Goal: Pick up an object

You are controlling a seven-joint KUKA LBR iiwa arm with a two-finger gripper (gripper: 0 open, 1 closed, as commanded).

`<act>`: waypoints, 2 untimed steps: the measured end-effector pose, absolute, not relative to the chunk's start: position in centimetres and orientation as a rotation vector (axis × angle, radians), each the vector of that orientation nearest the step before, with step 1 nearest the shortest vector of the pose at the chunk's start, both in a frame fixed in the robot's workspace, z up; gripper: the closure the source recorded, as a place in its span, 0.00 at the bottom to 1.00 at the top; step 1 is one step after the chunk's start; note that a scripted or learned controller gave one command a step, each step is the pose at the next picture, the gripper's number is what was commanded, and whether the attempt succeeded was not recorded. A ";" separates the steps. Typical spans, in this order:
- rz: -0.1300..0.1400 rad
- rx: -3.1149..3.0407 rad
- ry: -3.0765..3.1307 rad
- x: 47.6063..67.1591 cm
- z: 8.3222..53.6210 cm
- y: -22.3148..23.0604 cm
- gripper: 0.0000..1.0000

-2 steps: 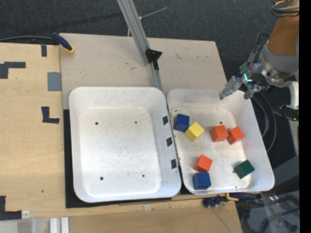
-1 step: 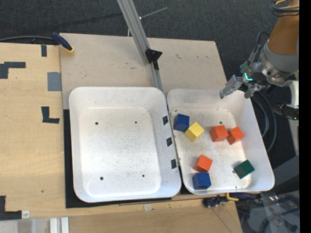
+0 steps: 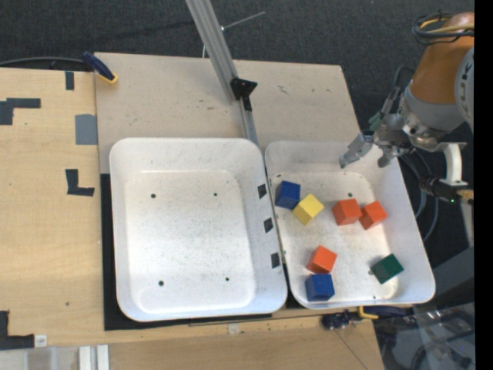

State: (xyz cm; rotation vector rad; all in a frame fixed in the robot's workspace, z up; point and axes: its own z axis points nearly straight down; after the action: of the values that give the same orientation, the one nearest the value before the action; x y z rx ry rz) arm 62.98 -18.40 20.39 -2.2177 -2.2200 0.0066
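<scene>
1. Grey metal fingers of the gripper are seen spread apart with nothing between them — so it's released, basically, hovering over the far right edge of the right bin.
2. Just up and to the right of the gripper, the arm's orange band is seen, with the wrist hardware between the two.
3. Below the gripper, a little to its left, an orange block is found, and a second orange block is touching it or just beside it, more or less straight below the fingers.
4. Further to the lower left of the gripper, a blue block and a yellow block are parked corner to corner.
5. Well below the gripper, a third orange block is seen, with another blue block right against its near side by the bin's front rim.
6. A green block is sat well below the gripper too — slightly to its right, apart from the others.
7. Far off to the gripper's left, the left bin is seen, and a slanted metal bar is up and to the left.
</scene>
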 end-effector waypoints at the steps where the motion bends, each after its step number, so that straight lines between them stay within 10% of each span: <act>1: 0.008 -2.215 -2.219 62.4 14.2 -17.6 0.00; 2: 0.006 -2.217 -2.222 62.3 8.8 -17.5 0.00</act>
State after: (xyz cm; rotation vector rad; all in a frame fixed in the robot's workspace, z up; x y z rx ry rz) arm 62.30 -17.53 8.85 -2.2169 -2.2217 0.0064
